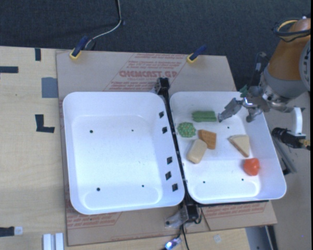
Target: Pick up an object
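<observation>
Holding six food pieces, right bin (268, 191); left bin (78, 100) beside it.

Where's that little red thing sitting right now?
The red thing lies in the right bin, near its front right corner, just below the pale wedge and well clear of the gripper.

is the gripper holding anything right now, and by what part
Nothing is held: the gripper hangs open above the right bin, with nothing between its fingers, just right of the green block.

bench (21, 139) | cardboard sheet (141, 69) | two white bins (75, 139) side by side
</observation>
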Controlling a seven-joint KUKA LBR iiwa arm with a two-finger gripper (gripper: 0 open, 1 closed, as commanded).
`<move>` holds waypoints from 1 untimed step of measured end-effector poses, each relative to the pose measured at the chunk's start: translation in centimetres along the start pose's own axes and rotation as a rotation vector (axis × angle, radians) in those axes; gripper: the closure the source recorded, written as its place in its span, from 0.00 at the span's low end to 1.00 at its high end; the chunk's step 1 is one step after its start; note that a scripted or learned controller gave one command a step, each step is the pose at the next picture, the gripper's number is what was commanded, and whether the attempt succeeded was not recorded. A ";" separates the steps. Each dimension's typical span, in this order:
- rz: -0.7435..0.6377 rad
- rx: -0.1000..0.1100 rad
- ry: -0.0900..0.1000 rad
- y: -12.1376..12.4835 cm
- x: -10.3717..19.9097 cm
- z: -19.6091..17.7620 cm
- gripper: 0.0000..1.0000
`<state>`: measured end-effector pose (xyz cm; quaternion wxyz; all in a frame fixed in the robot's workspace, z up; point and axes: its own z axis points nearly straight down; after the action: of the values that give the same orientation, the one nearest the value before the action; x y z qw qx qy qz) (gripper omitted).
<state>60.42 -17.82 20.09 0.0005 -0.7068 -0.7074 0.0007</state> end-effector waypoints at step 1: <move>-0.005 -0.004 -0.003 0.1 7.0 11.1 0.00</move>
<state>60.48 -10.80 9.02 -0.0018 -0.7051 -0.7091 0.0004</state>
